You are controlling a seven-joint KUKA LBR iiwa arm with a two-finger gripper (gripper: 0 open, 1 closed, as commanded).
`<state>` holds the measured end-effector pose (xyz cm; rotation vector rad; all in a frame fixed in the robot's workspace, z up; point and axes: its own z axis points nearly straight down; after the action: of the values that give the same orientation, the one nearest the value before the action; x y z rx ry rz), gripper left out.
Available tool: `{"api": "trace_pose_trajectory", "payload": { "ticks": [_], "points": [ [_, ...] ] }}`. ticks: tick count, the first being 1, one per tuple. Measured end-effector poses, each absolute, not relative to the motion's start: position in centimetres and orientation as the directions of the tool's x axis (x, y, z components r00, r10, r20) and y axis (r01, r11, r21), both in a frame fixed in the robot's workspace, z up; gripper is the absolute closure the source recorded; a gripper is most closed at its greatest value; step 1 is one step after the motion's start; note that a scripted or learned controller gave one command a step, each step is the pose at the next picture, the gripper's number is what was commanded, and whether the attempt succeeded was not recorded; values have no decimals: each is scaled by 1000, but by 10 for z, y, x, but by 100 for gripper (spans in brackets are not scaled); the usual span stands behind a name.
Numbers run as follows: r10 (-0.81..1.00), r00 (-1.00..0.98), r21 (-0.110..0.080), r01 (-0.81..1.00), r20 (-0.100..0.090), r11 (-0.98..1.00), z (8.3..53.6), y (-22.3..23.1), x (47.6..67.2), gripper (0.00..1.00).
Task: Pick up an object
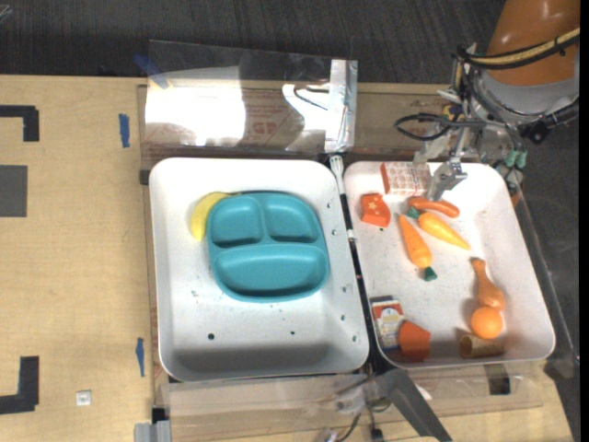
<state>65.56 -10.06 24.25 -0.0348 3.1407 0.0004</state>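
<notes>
My gripper (444, 182) hangs over the back of the right bin (527, 256), just above a red pepper (435, 206). A yellow-orange carrot (444, 231) lies right in front of the pepper, and an orange carrot (415, 241) lies to its left. A red-and-white carton (398, 177) sits just left of the gripper, beside a red-orange wedge (374, 210). Nothing shows as held.
Along the right bin's front lie a brown-orange gourd (485, 284), an orange ball (486, 321), a brown piece (479, 345), a small carton (387, 319) and a red-orange cube (414, 341). The left bin (175, 274) holds a teal divided plate (267, 245) over a yellow object (202, 214).
</notes>
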Motion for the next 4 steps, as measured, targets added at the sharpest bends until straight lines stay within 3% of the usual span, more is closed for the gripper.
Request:
{"api": "trace_pose_trajectory", "payload": {
  "ticks": [1, 2, 3, 4],
  "points": [
    [-23, -1000, -1, -23, -8, 1000, 247, -100, 657, 0],
    [-136, -991, 1, -136, -3, 991, 112, -108, 650, 0],
    [-111, -993, -7, -110, -32, 994, 100, -103, 608, 0],
    [-157, -987, -11, -157, -33, 988, 100, -98, 606, 0]
  ]
}}
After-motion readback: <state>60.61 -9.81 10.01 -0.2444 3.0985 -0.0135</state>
